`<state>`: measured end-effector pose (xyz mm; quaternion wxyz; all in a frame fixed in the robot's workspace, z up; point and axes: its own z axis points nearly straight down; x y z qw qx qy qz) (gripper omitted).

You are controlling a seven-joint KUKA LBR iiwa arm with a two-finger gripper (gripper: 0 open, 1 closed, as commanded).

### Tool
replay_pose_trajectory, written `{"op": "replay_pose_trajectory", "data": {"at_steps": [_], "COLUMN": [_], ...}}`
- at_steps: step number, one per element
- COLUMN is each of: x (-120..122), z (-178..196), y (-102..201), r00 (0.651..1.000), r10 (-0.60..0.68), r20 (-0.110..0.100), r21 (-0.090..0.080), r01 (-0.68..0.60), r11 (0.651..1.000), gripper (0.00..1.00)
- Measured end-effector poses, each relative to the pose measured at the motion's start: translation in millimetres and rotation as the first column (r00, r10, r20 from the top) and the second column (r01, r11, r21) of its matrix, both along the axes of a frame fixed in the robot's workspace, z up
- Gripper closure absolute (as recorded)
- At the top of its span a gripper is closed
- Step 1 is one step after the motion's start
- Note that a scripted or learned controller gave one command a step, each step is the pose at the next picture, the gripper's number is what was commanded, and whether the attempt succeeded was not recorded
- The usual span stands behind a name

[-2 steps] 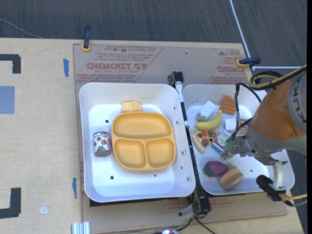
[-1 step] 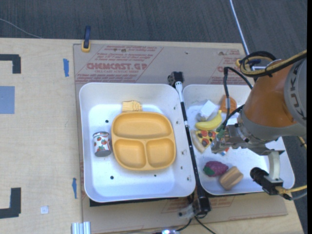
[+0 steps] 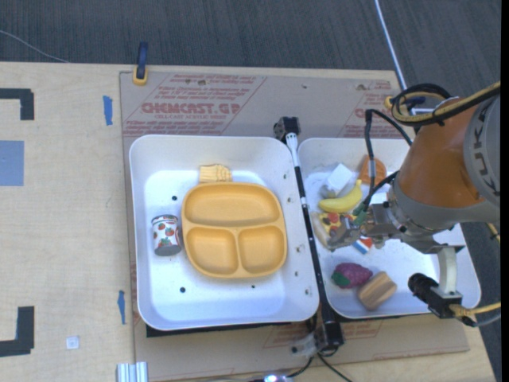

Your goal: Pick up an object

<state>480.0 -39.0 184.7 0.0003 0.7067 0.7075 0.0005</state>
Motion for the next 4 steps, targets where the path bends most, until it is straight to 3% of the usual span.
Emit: {"op": "replay_pose_trajectory", "data": {"at_steps": [1, 2, 3, 4], "x": [-0.4, 0.4, 0.2, -0.6], "z": [-91.0, -81.0, 0.2, -0.1], "y": [-56.1, -56.5, 24.8, -44.4], "r00": [1.0, 1.0, 1.0, 1.0], "r10": [-0.001, -0.001, 0.001, -0.003], "r20": [0.0, 0.003, 0.001, 0.001], "r21": [-0.001, -0.002, 0.001, -0.003], "r01": [0.001, 0.001, -0.001, 0.003], "r11": [1.0, 1.0, 1.0, 1.0], "gripper": [0.0, 1.0, 1.0, 1.0]}}
